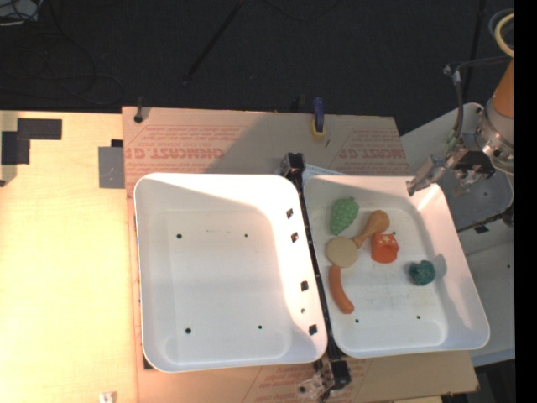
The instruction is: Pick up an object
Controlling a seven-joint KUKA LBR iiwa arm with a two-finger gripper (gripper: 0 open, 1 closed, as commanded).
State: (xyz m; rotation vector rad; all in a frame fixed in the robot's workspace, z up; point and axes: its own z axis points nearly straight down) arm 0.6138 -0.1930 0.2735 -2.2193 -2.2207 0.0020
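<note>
The right bin holds several small objects. A green knobbly piece lies near its far left. A tan spoon-shaped piece lies just below it, its handle pointing up and right. Beside the handle sits a red piece, and a teal lump lies further right. An orange sausage shape lies near the divider. My gripper hangs over the bin's far right corner, apart from all the objects, with nothing seen in it.
The left bin stands next to the right one, joined by black clips along the divider. Both rest on a cardboard sheet. A blue clamp stands at the back edge. A light wooden bench top lies to the left.
</note>
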